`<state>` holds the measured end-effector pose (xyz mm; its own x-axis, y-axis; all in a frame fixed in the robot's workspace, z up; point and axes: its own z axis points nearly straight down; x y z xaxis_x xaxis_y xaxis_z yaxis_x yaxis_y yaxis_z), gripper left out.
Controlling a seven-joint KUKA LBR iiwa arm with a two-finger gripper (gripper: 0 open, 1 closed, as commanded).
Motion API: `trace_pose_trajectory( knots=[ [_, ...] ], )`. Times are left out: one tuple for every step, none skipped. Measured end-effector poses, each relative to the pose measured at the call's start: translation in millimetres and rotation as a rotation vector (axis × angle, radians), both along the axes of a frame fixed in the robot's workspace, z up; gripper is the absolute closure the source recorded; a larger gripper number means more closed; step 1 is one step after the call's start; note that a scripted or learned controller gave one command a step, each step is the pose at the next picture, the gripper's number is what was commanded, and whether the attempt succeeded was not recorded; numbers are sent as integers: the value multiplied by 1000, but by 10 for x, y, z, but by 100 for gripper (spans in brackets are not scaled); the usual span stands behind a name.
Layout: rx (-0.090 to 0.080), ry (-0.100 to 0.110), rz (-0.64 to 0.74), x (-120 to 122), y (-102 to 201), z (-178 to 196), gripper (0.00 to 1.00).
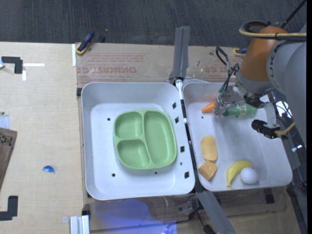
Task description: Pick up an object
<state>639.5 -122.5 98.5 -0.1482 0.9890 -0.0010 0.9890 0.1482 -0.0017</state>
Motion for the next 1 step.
trace_pose_trajectory(
  knots=[
    [0, 6, 124, 158, 224, -69, 100]
  ],
)
